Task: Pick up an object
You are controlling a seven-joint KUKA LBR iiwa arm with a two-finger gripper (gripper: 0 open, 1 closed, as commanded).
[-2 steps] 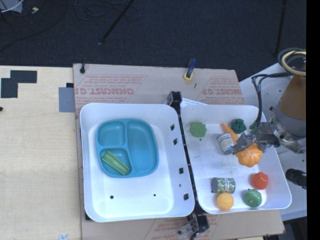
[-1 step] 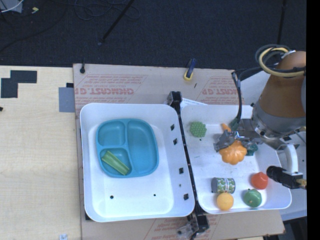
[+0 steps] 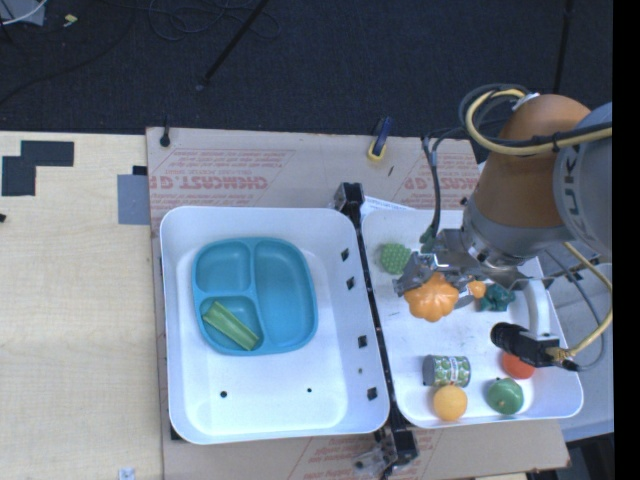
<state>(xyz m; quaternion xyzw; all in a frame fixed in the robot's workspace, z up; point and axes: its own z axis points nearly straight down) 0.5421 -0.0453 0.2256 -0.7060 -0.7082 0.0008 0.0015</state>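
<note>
Two bins on counter; hand [image 3: 432,273] low in right bin [image 3: 570,398], at the orange pepper [image 3: 432,299] near green item [image 3: 395,258]. Finger state: cannot tell (wrist hides it). Rec. centre over pepper, confirm grip before lift, avoid nudging neighbours

Two shallow white bins [image 3: 190,408]; one blue divided plate [image 3: 255,293]; one green strip [image 3: 230,325]; one can [image 3: 446,370]; several small toy foods near the claw [image 3: 425,273].
</note>
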